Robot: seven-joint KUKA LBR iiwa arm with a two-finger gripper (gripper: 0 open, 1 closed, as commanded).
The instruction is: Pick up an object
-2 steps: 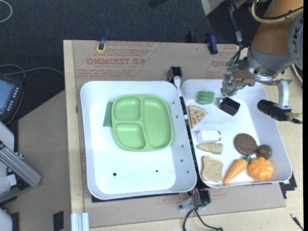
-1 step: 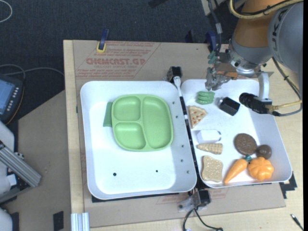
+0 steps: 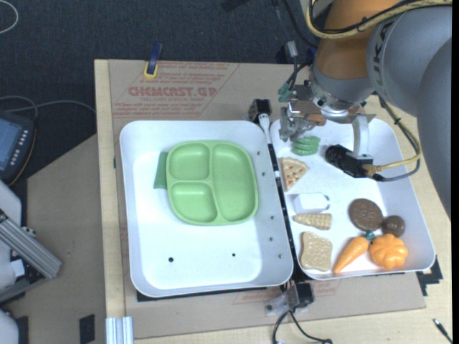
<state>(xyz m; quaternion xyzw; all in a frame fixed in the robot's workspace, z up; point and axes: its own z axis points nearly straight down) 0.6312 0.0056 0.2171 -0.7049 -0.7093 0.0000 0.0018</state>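
On a cardboard-topped bench, your gripper (image 3: 295, 124) hangs over the right bin (image 3: 412, 192), just above a green toy (image 3: 307, 146). Its grip state is unclear; it may slip off that toy.

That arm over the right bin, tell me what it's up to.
The arm's gripper hangs low at the back of the right bin, right at a small green item; no grasp can be made out. A pizza slice, bread slice, carrot and orange pumpkin lie in that bin. The left bin holds a green divided tray.
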